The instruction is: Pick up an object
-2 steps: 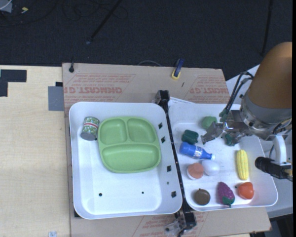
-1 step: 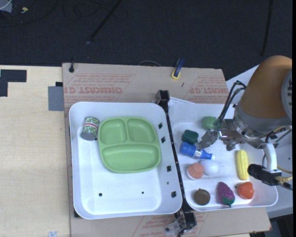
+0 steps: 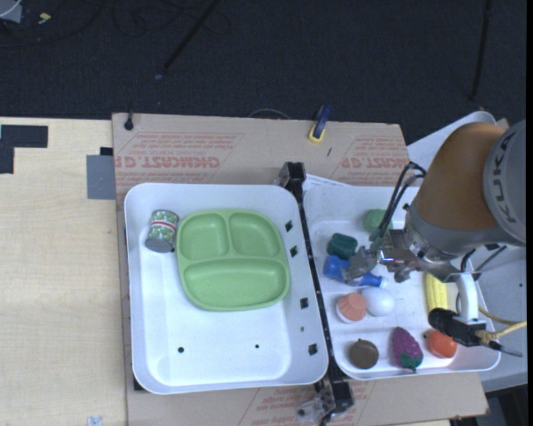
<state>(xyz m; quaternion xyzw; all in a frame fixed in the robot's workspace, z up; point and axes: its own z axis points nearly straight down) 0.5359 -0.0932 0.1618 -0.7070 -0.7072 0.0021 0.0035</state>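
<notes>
My gripper point(image 3: 367, 264) hangs low in the right bin point(image 3: 324, 327), near its middle. It is right beside a blue object point(image 3: 336, 267), and a small blue piece point(image 3: 373, 280) shows just under it. A dark green block point(image 3: 342, 242) lies just up and left of the gripper. A peach ball point(image 3: 352, 307) and a white ball point(image 3: 382, 303) sit just below it. I see nothing lifted clear of the bin floor.
The right bin also holds a green object point(image 3: 376, 218), a yellow item point(image 3: 437, 291), a brown lump point(image 3: 364, 353), a purple object point(image 3: 407, 347) and an orange one point(image 3: 441, 344). The left bin point(image 3: 213, 353) holds a green divided plate point(image 3: 232, 260) and a small can point(image 3: 163, 229).
</notes>
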